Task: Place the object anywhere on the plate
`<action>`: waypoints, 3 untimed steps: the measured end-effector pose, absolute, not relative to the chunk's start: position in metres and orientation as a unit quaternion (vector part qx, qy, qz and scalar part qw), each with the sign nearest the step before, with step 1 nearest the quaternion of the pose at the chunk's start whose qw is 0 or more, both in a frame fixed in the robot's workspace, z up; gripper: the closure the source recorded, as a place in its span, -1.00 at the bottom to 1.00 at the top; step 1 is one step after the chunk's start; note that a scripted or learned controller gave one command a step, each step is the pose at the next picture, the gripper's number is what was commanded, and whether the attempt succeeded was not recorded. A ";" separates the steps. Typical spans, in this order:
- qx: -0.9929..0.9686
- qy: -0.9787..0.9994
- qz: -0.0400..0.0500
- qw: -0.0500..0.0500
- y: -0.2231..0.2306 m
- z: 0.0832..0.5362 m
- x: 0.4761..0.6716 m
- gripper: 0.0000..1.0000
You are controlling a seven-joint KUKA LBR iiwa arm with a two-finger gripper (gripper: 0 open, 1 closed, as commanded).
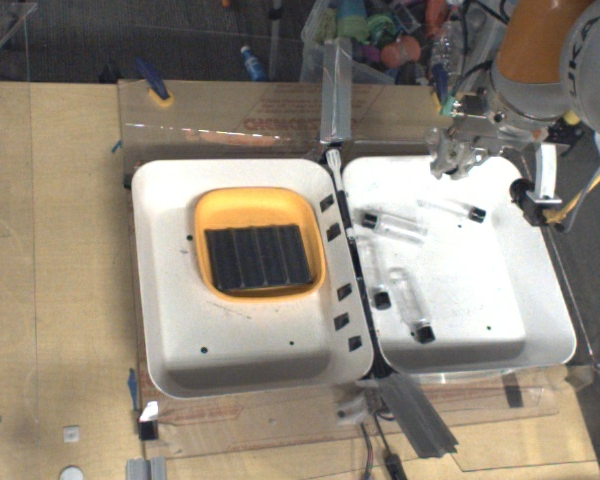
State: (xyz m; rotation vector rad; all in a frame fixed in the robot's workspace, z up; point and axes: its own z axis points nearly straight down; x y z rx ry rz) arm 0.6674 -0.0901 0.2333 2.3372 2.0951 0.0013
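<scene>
The pincer (452, 160) hovers over the far edge of the right bin (540, 308), close to its far-left corner; whether it's spread or pressed together I cannot tell, and nothing shows in its grip. Below it lie three clear tubes with black caps: one (392, 223) toward the bin's left wall, one (450, 208) nearer the far edge, one (410, 308) toward the near side. They're scattered flat, likely candidates for picking. Across the divider, the orange plate (260, 203) sits mid left bin (165, 268), carrying a dark ribbed block (257, 256). The placing looks yet to begin.
</scene>
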 end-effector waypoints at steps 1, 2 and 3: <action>0.688 0.726 0.001 0.002 -0.080 0.252 0.668 1.00; 0.669 0.743 0.000 0.002 -0.093 0.282 0.667 1.00; 0.615 0.789 0.000 0.002 -0.115 0.304 0.667 1.00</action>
